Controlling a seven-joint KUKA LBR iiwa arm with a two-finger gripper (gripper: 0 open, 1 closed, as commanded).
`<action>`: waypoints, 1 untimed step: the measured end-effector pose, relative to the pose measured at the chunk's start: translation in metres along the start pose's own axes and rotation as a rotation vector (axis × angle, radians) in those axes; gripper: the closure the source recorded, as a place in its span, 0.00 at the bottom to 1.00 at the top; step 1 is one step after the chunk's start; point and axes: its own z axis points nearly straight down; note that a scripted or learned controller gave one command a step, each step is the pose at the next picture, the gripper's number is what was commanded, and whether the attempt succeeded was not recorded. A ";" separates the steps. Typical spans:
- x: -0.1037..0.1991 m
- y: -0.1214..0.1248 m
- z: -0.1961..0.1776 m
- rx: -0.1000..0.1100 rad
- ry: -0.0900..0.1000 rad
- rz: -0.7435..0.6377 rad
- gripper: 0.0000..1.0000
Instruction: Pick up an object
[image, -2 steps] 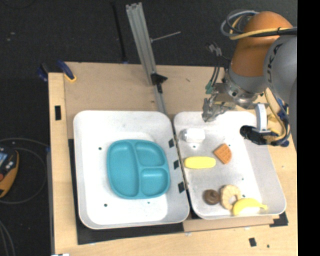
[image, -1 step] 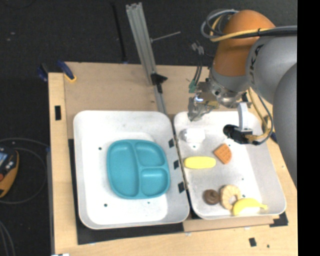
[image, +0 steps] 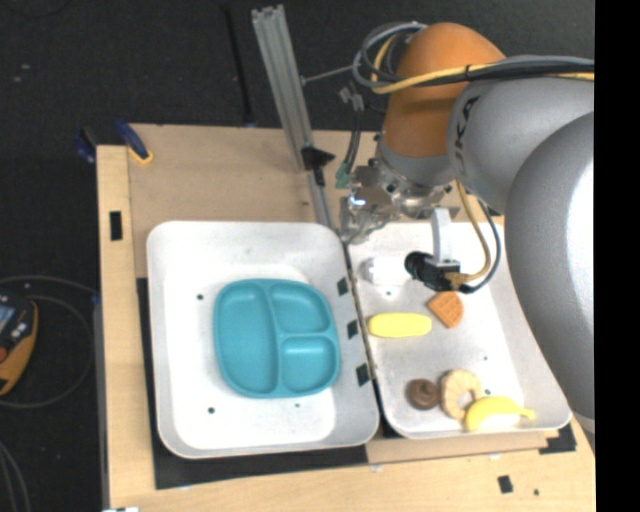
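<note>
Teal plate (image: 275, 337) crowding left bin (image: 180, 270) centre, arm (image: 520, 150) over right bin (image: 490, 345) far end, bare floor mid-right.

No legible text or markings

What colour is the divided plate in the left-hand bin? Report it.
Turquoise blue all over; the divided plate shows plainly in the camera view.

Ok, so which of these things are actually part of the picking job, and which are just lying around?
Part of the job:
gripper
right bin
in that bin: yellow oblong piece, orange piece, brown round piece, tan disc, yellow curved piece

Probably just lying about:
left bin
blue divided plate
metal rail
blue clip
</note>
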 end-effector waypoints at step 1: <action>0.044 -0.002 -0.006 -0.003 0.000 0.000 1.00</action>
